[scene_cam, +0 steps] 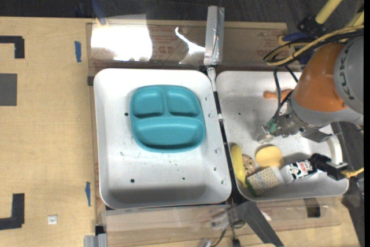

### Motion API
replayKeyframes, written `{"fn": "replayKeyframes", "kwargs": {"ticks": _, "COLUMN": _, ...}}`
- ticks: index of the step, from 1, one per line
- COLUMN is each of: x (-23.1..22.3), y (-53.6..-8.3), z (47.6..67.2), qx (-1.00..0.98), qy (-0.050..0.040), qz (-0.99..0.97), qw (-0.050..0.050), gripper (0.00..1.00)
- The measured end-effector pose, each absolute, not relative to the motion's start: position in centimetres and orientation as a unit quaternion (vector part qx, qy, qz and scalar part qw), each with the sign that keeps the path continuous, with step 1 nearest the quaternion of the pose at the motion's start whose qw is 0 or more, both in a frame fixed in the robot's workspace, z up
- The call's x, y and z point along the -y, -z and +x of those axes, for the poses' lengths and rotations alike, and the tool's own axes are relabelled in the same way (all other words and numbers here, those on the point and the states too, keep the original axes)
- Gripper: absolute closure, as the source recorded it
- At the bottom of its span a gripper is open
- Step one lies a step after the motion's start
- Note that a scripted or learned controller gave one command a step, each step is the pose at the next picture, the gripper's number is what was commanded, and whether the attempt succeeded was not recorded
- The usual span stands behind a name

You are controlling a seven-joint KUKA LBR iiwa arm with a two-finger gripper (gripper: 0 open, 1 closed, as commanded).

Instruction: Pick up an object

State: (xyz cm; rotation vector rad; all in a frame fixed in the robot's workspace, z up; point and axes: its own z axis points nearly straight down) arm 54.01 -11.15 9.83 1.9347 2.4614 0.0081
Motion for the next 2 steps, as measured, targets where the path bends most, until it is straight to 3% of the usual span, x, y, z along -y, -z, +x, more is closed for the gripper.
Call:
{"fn": "replayKeyframes", "kwargs": {"ticks": 1, "x": 11.1, "y": -9.8, "z": 54.0, "qx": -0.786, "qy": -0.0022, "qz": 0.618, "qw": 0.005, "gripper": 0.00}}
{"fn": "replayKeyframes", "kwargs": {"ticks": 2, "x": 10.8, "y": -8.8, "z": 55.6, "qx": -0.830, "qy": -0.0006, "qz": 0.558, "qw": 0.002, "gripper": 0.00}}
